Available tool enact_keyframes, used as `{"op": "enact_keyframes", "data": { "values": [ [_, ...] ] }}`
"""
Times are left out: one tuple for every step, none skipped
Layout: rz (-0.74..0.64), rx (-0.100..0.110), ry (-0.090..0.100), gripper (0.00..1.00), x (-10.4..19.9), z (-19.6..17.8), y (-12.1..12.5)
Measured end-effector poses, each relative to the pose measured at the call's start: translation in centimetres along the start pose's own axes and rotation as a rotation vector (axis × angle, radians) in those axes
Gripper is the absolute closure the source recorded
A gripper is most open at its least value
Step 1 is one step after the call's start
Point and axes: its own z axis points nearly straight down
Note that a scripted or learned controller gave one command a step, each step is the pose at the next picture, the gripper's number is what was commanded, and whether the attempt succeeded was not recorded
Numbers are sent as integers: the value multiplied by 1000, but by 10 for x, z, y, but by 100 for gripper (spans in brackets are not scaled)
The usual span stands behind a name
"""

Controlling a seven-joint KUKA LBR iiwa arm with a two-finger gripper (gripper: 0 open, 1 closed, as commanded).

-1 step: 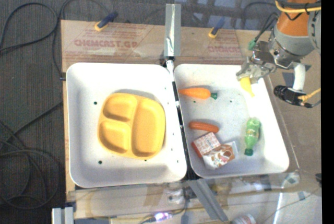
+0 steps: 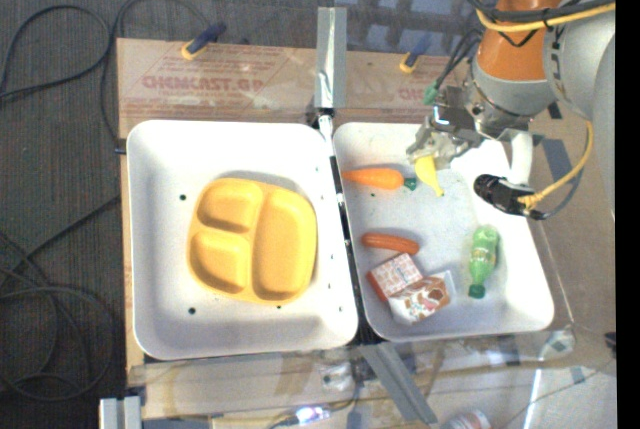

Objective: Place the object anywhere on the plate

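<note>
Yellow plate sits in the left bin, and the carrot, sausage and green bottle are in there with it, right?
Not quite. The camera view shows the yellow plate in the left bin by itself. The carrot, sausage and green bottle all lie in the right bin, on the other side of the divide.

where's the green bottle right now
In the camera view, the green bottle lies in the right bin, near its right wall, just right of the snack packet and the sausage.
</note>
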Motion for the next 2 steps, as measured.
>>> {"op": "enact_keyframes", "data": {
  "values": [
    [-2,7,-1,100,1,-6,0],
    [-203,1,0,100,111,19,-55]
  ]
}}
